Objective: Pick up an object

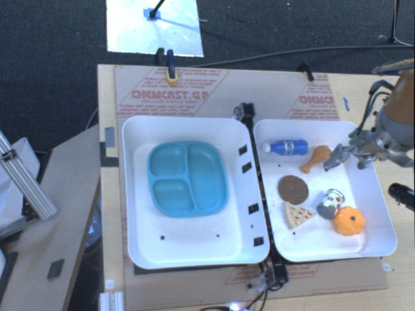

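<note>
The right bin [382, 238] holds several toy foods. A blue bottle [286, 148] lies at its far side, with a tan drumstick [316, 158] just right of it. A brown round patty [294, 188] sits mid-bin, a pizza slice [298, 215] lies below it, and a small white and brown object [332, 203] rests beside an orange pumpkin [350, 221]. My gripper [350, 159] hangs over the bin's upper right, its fingers spread open with nothing between them. Its left finger is close to the drumstick's thick end.
The left bin [139, 238] holds a blue divided plate [188, 177]. A black divider with clips [256, 193] runs between the bins. The grey arm [399, 118] enters from the right, above the bin's far right corner.
</note>
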`<state>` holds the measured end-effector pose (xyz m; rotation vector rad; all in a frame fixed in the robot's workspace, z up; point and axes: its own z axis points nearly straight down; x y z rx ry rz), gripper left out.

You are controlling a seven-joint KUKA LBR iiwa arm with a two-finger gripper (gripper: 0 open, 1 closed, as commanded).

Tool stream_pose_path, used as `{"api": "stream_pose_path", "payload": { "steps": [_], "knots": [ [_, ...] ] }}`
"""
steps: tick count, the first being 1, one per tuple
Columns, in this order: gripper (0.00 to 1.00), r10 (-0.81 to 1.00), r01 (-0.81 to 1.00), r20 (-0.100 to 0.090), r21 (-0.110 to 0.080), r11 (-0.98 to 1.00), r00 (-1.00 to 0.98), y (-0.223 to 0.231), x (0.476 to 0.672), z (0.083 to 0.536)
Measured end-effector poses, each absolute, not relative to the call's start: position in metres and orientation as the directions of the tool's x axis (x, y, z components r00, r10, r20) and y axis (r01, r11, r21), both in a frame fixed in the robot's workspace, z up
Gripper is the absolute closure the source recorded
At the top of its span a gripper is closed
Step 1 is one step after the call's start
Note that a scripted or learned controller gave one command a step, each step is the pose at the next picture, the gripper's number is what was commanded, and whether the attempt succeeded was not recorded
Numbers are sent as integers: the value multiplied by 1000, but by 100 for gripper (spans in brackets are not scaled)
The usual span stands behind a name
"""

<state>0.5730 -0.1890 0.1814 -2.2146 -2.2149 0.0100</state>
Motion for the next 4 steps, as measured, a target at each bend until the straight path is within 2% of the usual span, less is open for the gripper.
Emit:
{"api": "stream_pose_path", "payload": {
  "steps": [1,3,4],
  "knots": [
    [0,1000,1000,-1,2,4,-4,-189,576,189],
    [0,1000,1000,0,-2,1,-1,-185,576,106],
    [0,1000,1000,0,0,1,-1,-185,576,84]
  ]
}}
